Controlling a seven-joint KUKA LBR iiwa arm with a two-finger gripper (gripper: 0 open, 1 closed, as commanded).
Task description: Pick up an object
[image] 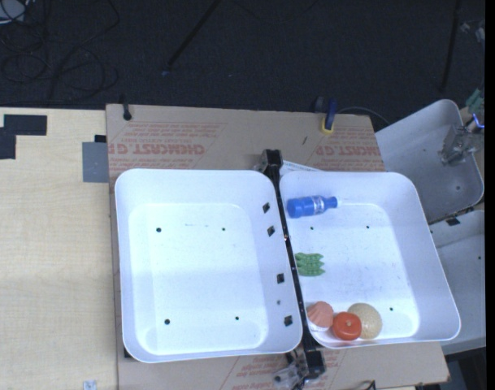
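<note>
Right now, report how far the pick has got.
Done: nothing lifted. The blue bottle, green piece and three round items, among them the red one, all lie in the right bin. In hand: nothing. Left: the whole pick, starting with bringing the gripper over an object.

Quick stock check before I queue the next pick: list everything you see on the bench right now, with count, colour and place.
bins: two, white, side by side on the bench
bottle: one, blue with a white cap, lying at the back of the right bin
green object: one, by the right bin's left wall, midway
round objects: three (pinkish, red, cream), clustered at the right bin's front edge
cardboard sheet: one, brown, under the bins
arm: grey part at the view's right
</note>
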